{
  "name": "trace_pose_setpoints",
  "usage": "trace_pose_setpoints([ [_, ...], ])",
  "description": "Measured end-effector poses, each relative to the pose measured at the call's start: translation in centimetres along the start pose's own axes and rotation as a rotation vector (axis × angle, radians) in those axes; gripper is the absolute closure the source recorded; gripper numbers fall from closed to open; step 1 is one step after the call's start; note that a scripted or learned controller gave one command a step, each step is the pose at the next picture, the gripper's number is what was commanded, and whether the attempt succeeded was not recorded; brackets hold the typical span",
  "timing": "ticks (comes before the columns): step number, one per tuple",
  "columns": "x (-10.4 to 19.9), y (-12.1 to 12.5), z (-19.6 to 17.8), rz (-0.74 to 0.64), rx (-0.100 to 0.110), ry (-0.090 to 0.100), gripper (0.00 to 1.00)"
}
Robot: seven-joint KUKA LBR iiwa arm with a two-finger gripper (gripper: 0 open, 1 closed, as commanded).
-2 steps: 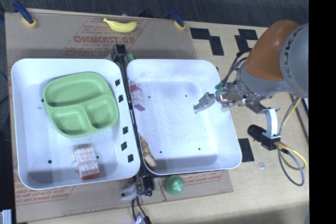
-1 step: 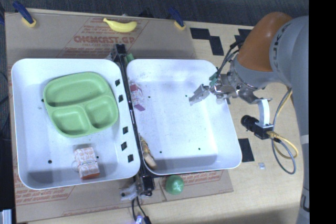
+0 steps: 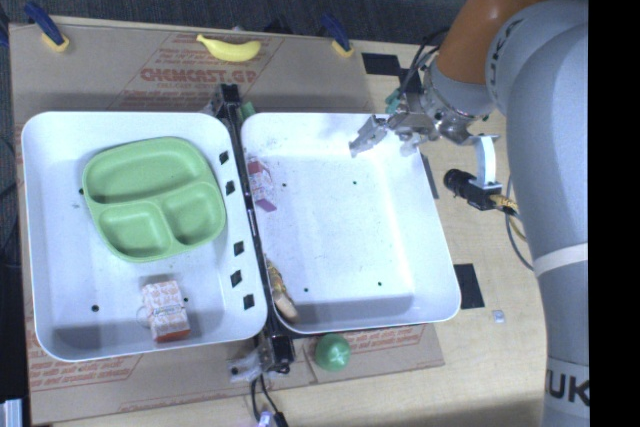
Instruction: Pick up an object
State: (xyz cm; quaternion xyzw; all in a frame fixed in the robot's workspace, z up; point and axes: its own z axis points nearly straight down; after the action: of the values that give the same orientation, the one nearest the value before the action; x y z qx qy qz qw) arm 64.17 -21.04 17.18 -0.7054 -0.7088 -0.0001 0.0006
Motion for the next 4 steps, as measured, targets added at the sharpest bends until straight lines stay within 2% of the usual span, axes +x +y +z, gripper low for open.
trace_pose_setpoints([
  [1,0.1,1.4,8.1,-0.003,0.005,0.000,0.00],
  [2,0.1,1.6,6.9,-0.007,0.003,0.000,1.00],
  [3,2.4,-5.7,-4.7,0.002,-0.001,-0.001,1.00],
  [4,2.4,-5.7,-4.6,0.002,0.002,0.000,0.00],
])
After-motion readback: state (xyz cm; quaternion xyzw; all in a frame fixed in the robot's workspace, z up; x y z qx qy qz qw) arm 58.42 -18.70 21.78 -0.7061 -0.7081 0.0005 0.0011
